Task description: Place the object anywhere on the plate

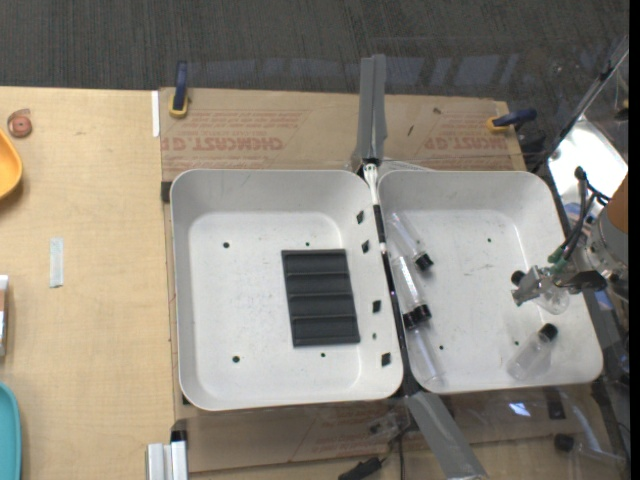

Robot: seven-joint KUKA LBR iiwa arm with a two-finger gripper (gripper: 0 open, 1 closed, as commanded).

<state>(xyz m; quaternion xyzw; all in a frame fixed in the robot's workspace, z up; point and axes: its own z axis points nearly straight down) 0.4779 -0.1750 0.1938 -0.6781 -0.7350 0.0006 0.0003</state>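
Observation:
The plate (320, 297) is a black ridged rectangle lying flat in the middle of the left bin (200, 268). Clear plastic tubes with black caps lie in the right bin (470, 228). One tube (408, 241) and a second tube (409, 298) lie along that bin's left wall. A third tube (530, 353) rests near the front right corner. My gripper (537, 289) hangs over the right side of the right bin, just above and behind the third tube. I see nothing clearly held in it.
A metal divider bar (372, 118) runs between the bins at the back. Cardboard (260, 133) lies behind the bins with clamps (180, 103) on it. A wooden table (80, 268) with small items stands to the left.

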